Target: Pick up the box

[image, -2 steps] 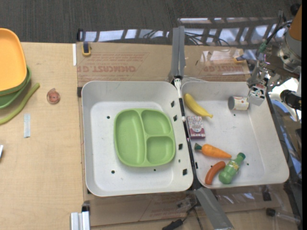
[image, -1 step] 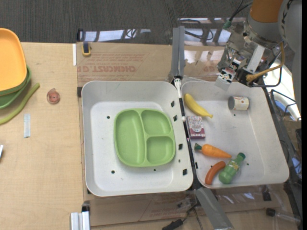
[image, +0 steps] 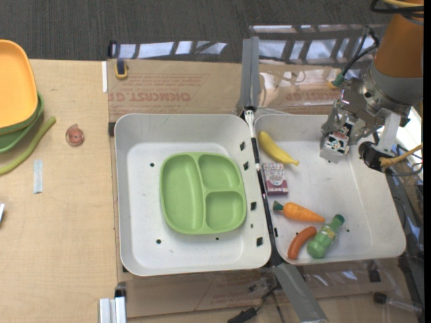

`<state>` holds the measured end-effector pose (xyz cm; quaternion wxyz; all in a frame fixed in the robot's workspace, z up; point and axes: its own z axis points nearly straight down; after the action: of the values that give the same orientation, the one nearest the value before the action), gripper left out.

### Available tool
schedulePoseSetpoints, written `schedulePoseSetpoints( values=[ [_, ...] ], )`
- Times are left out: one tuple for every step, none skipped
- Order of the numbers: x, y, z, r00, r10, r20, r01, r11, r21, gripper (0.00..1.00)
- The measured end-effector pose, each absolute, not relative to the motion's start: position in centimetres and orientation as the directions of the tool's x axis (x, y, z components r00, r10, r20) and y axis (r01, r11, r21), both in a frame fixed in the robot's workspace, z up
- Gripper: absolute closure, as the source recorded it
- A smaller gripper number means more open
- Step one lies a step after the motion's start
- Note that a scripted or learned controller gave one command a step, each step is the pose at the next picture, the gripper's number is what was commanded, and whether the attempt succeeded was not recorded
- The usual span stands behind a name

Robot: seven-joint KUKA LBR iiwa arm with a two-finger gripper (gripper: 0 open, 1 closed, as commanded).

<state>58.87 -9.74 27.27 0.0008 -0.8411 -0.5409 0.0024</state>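
Box (image: pixel 275 178) lies well left of and below tool (image: pixel 335 144).

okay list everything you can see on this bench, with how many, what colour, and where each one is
bins: two, white, side by side on the bench
divided plate: one, green, in the left bin
banana: one, yellow, right bin, far left part
box: one, small, pink and white, right bin, by the left wall
carrot: one, orange, right bin, near the front
sausage: one, red-orange, beside the bottle
bottle: one, green, lying down, right bin front
stacked dishes: orange on green, bench's far left
gripper: one, grey, above the right bin's far side
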Motion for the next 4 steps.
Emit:
schedulePoseSetpoints(
  values=[
    [57.9,-9.8,25.3,0.186,0.982,-0.002,0.982,-0.186,-0.005,1.00],
    [61.1,-6.0,19.0,0.453,0.892,-0.003,0.892,-0.453,-0.005,1.00],
    [62.0,-15.4,22.1,0.146,0.989,-0.003,0.989,-0.146,-0.001,1.00],
    [62.0,-15.5,22.9,0.146,0.989,-0.004,0.989,-0.146,-0.002,1.00]
  ],
)
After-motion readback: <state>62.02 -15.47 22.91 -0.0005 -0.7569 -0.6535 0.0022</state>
